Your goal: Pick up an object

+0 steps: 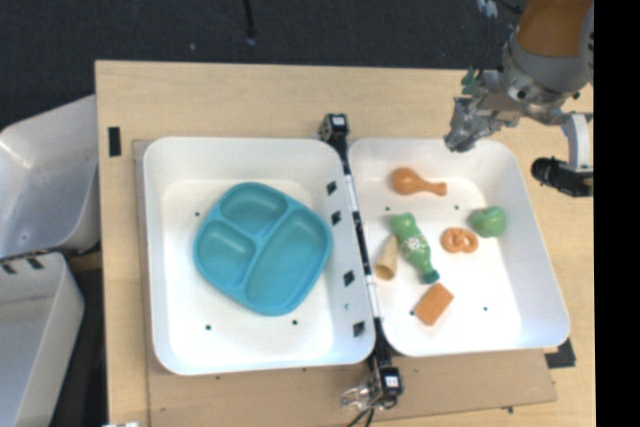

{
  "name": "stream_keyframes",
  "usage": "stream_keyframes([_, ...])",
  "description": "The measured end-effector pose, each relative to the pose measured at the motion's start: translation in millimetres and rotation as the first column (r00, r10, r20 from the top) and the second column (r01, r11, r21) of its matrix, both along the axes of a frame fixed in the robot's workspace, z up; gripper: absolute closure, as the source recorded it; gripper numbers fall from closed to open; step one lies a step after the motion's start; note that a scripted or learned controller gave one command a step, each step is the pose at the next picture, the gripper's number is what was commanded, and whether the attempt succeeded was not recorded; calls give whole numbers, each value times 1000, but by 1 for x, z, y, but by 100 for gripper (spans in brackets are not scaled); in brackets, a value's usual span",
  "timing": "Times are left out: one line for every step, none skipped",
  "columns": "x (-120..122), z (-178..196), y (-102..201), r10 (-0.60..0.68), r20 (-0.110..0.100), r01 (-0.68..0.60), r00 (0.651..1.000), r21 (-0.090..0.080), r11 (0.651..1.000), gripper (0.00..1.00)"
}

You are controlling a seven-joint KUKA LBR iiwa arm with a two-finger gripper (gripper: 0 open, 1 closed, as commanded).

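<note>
5 toys (412, 246) in right bin (520, 315), end effector (462, 137) above far rim, grip unclear

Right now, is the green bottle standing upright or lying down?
Lying down: the green bottle rests on its side on the right bin's floor, its length stretched out flat.

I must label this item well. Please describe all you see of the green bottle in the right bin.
The green bottle looks like a small plastic toy, with a white label at its middle. It lies flat on the right bin floor, neck toward the lower right. A cream cone lies close at its left side; contact is unclear.
</note>
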State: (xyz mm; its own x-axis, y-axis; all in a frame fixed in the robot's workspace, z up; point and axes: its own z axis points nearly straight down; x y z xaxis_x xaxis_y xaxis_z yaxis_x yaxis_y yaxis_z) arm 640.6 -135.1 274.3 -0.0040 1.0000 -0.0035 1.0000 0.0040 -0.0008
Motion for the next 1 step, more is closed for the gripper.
stream_keyframes([4, -16, 46, 0, -1, 0, 1000, 2, 1000, 100])
